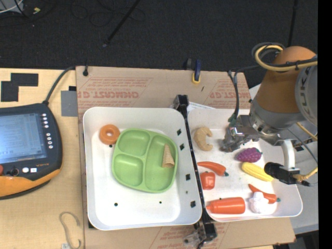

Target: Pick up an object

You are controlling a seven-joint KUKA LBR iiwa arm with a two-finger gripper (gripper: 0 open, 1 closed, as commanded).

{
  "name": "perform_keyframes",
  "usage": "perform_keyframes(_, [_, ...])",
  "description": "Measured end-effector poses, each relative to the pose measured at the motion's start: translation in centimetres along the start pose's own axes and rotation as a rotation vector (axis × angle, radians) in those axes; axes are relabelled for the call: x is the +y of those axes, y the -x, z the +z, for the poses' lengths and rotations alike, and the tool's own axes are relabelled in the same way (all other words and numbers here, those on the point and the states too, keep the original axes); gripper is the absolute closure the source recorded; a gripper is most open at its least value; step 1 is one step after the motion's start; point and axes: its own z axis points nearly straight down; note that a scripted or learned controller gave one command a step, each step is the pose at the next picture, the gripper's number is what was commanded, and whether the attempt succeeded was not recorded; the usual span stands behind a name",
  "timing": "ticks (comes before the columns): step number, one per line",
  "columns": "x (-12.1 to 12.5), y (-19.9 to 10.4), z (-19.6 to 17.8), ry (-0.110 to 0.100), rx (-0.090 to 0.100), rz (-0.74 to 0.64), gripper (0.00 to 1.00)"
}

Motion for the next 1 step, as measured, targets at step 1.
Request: perform_keyframes(1, [-0.32,-0.25,-1.93,0.001,0.001,0.004,1.0])
